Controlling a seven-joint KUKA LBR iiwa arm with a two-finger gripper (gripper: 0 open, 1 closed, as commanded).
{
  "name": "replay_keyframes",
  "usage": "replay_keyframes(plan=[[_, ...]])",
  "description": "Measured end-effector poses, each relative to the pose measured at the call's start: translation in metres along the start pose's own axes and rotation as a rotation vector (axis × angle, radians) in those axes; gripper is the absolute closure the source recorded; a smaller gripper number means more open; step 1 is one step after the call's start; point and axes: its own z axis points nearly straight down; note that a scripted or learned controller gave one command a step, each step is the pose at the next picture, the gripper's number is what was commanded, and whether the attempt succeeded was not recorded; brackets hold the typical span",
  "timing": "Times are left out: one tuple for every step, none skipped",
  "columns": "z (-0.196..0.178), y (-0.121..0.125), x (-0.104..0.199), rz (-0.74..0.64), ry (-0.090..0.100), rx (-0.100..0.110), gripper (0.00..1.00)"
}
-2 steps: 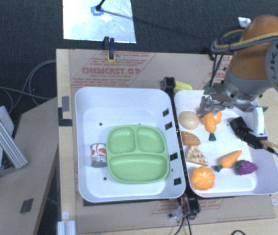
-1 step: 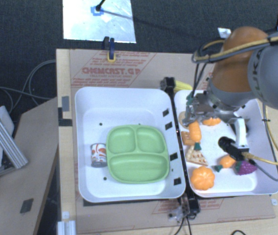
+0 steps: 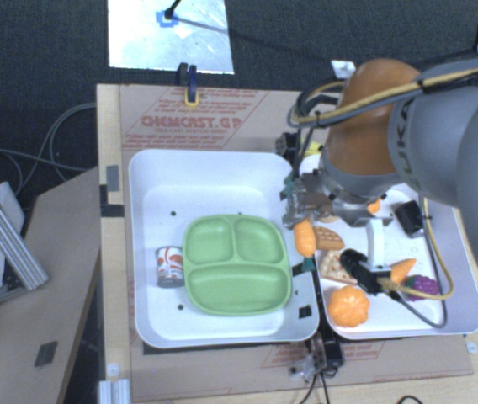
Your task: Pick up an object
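My gripper [image 3: 306, 215] hangs over the wall between the two bins, at the right bin's left side. Directly beneath it is a small orange oblong thing [image 3: 305, 239], touching or nearly touching the gripper's underside. The wrist hides how the two meet. Beside the oblong, in the right bin [image 3: 468, 303], lie a tan waffle-like piece [image 3: 330, 241] and a round orange fruit [image 3: 348, 306]. A carrot [image 3: 400, 269] and a purple thing [image 3: 425, 286] lie further right.
The left bin [image 3: 214, 163] holds a green divided plate [image 3: 237, 264] and a small red-and-white can [image 3: 169, 267] to the plate's left. The arm's bulk covers the right bin's back half. A blue and yellow clamp [image 3: 190, 84] sits beyond the bins.
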Motion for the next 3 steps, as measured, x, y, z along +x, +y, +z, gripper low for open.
replay_keyframes(plan=[[-0.001,-0.034,0.043,0.002,-0.001,0.001,1.0],[-0.02,-0.028,0.038,0.006,-0.003,-0.004,1.0],[-0.01,-0.025,0.032,0.01,-0.004,-0.001,1.0]])
